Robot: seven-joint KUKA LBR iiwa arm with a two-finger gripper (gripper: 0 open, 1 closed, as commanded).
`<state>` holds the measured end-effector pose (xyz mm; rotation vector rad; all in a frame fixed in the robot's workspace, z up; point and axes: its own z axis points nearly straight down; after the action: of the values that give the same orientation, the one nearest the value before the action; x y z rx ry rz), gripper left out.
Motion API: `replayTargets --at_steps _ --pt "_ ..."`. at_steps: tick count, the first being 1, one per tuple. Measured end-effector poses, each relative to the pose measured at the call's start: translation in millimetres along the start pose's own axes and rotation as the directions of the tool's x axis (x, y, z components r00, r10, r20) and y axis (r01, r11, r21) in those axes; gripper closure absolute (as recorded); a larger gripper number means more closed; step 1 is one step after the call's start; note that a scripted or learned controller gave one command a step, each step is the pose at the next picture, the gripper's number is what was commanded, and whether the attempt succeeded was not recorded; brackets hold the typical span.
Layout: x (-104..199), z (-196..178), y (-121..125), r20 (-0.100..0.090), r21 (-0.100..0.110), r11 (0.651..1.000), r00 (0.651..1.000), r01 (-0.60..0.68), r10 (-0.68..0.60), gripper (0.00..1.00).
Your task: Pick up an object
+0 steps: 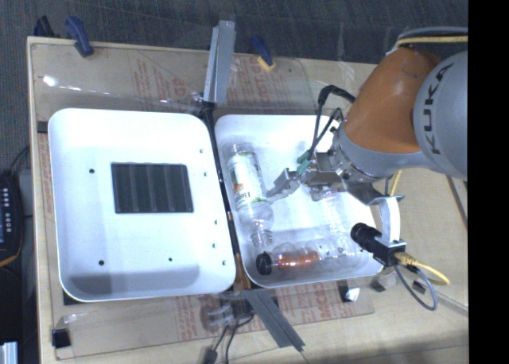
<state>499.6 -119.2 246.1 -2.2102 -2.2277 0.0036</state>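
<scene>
Spanning the bench's left half, the left bin (71, 195) offers open floor around a dark grate (152, 187). Crowding the right bin (231, 128), clear bottles (245, 180) lie along its left and near walls. The gripper (288, 183) hovers beside them, finger spread unclear.

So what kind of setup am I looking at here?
Most likely a lab bench for robot grasping trials: two white bins clamped side by side on a board, clear plastic bottles in the right bin, and the gripper reaching in above them.
</scene>
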Motion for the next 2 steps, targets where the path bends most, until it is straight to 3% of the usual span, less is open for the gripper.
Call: replayTargets --at_steps 1,2 --pt "-5 137 32 0.000 0.001 0.992 0.992 0.126 -0.126 0.00" --pt "-19 154 114 0.002 -0.003 0.961 0.961 0.277 -0.277 0.00"
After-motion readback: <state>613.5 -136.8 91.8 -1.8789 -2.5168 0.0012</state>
